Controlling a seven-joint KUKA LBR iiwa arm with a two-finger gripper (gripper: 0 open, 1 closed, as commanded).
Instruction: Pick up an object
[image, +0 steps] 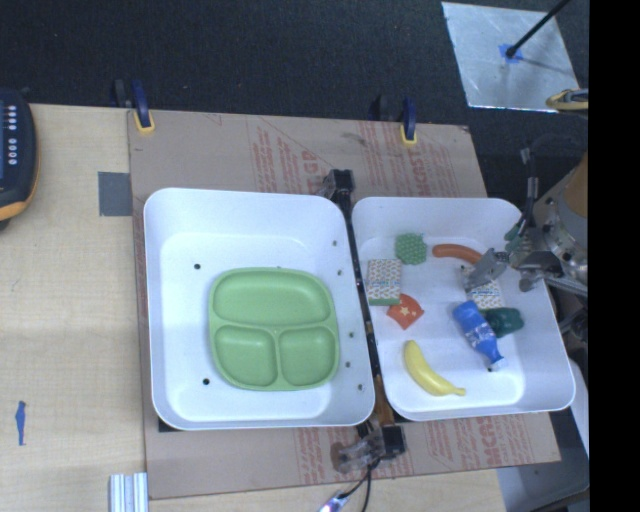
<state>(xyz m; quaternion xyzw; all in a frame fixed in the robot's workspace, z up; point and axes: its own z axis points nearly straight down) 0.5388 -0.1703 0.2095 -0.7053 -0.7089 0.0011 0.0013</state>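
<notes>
Left bin (175, 300): a green divided tray (272, 327) fills its middle, with bare white floor all round to the rim. Right bin (545, 385): crowded, with open floor mostly along the near rim and the far left corner. Gripper (487, 268) is low over the right bin's far right part; whether it is released or clenched cannot be told. Beside it are the orange sausage (456, 252) and a patterned block (486, 296); a blue bottle (477, 332) and a dark green object (506, 321) lie nearer. Banana (431, 370) lies near the front. Speckled sponge (384, 280), green ridged disc (410, 248) and red piece (404, 312) sit towards the left wall.
</notes>
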